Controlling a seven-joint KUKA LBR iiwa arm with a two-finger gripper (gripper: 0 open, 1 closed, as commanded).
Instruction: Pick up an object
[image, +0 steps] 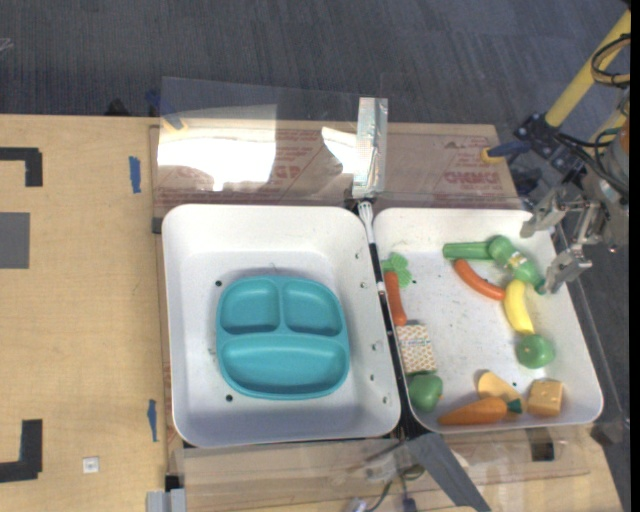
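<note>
The bench (70, 300) is tan board. Two white bins lie on it side by side, touching: the left bin (190, 250) and the right bin (440, 225). Black marks (25, 165) and blue tape (134, 174) dot the board.

Arm (610, 120): we see it cut off by the picture's right edge; most of its body lies outside.
End effector (565, 240): at the right bin's far right corner; we cannot tell how its fingers stand.
Small toys (515, 262): by that corner they overlap, and we cannot tell where one ends.
Worktop (70, 300): its left and near edges run out of the picture.
Packet (415, 347): print too small for us to read.
</note>
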